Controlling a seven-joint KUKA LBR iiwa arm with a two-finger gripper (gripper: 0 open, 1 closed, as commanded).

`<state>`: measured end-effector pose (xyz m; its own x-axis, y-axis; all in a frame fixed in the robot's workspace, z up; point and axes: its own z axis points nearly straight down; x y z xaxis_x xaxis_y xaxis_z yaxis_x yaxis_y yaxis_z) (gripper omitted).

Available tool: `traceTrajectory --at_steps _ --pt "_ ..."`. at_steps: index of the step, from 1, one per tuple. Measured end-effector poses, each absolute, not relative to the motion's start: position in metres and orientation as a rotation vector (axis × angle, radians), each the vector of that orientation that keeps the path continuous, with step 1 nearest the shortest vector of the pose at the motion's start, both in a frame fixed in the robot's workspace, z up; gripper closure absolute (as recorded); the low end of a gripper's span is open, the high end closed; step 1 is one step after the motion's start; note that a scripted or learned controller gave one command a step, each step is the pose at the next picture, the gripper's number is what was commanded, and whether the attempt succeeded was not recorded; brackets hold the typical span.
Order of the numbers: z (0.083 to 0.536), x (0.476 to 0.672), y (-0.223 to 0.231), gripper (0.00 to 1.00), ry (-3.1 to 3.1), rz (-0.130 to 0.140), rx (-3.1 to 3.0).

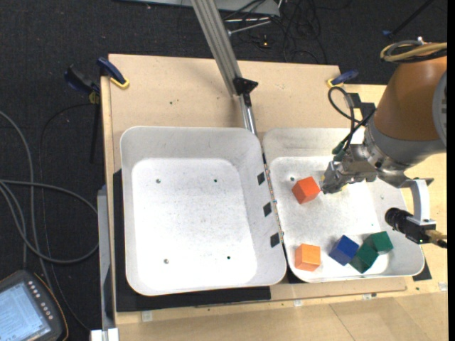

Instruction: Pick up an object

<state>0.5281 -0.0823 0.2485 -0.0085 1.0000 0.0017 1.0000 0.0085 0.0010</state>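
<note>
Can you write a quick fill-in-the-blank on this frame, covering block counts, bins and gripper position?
1. All the small blocks lie in the shallow white bin on the view's ____ side.
2. That bin holds ____ orange cube-shaped blocks, the upper one and the lower one.
3. The two-finger gripper sits just right of the ____ orange block.
4. The blue cube-shaped block lies directly left of the ____ blocks.

Missing words: right; two; upper; green

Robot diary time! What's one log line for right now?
arm: over right bin | gripper: beside upper orange cube | grasp: unconfirmed | left bin: untouched
</note>
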Motion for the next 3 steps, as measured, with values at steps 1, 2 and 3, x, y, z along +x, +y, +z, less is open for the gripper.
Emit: traceTrajectory --at_steps 1,2,3 --pt "0.251 0.537 -0.030 1.00 -2.231 -0.003 -2.212" --pt "0.255 0.541 0.026 1.00 -2.232 -0.003 -2.210" --pt "0.238 0.536 0.081 1.00 -2.228 0.003 -2.210"
